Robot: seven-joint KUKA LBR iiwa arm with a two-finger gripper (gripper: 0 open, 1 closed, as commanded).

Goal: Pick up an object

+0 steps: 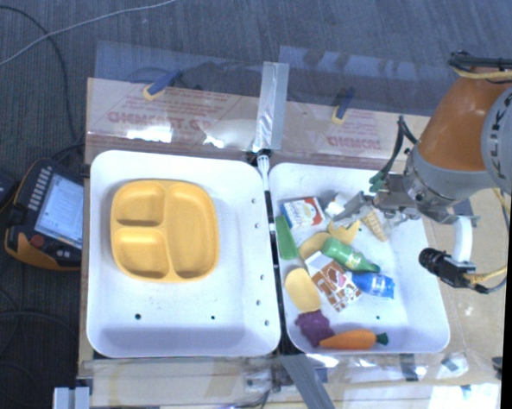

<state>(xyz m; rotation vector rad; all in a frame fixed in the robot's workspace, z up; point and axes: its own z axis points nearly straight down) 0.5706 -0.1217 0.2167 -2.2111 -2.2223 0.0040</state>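
Beside one yellow tray [164, 228], one carrot [349, 339], one green bottle [350, 254]

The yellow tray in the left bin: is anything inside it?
The yellow tray sits in the left bin, and its three compartments hold nothing. Whatever lies beneath the tray is covered. The toy food is all in the right bin.

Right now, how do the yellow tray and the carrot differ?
The yellow tray lies in the left bin; the carrot lies in the right bin. The tray is far larger, flat and split into compartments; the carrot is slim and tapered. The tray lies alone; the carrot sits among other items, beside a purple one. Both lie untouched.
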